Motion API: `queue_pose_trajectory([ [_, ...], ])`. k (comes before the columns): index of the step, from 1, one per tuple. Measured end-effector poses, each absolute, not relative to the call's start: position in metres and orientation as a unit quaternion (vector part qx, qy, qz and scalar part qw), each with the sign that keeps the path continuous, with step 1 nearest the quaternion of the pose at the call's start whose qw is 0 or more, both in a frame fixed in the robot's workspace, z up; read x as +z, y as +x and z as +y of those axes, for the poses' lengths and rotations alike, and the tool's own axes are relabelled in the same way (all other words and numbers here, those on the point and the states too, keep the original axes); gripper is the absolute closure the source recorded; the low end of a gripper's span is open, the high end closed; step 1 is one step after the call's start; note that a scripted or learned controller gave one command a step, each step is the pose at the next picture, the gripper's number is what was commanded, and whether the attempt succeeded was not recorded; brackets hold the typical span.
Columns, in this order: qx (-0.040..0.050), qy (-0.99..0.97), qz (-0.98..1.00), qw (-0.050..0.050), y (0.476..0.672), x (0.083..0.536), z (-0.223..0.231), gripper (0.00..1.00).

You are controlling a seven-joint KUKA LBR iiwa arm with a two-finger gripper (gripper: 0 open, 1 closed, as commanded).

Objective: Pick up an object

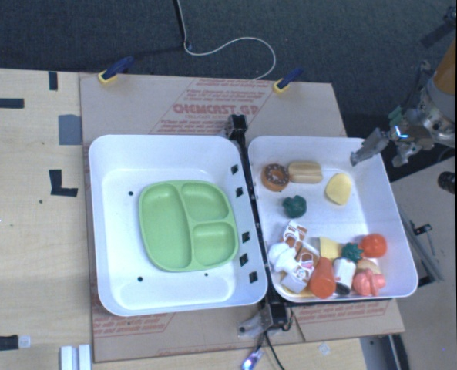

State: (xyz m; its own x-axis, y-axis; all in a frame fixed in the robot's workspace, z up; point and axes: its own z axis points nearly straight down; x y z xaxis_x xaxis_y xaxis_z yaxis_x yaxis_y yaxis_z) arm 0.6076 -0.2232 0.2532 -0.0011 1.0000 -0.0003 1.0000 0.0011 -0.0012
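We see the claw [384, 146] spread open, holding nothing, above the right bin's [394, 206] upper right rim; the nearest object, the yellow piece [338, 189], lies just down-left inside.

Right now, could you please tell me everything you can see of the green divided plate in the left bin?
The green divided plate is pale green, looks like smooth plastic, and has rounded corners and a raised rim. Ridges split it into three compartments: one long section on its left and two smaller ones on its right. All three hold nothing. It lies flat, turned slightly askew, near the middle of the left white bin, resting on the bin's floor with nothing else touching it.
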Motion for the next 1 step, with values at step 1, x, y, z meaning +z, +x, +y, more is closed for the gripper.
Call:
queue_pose_trajectory([
  [1,0.0019,-0.706,-0.708,0.002,0.6432,0.1531,-0.2222,0.00],
])
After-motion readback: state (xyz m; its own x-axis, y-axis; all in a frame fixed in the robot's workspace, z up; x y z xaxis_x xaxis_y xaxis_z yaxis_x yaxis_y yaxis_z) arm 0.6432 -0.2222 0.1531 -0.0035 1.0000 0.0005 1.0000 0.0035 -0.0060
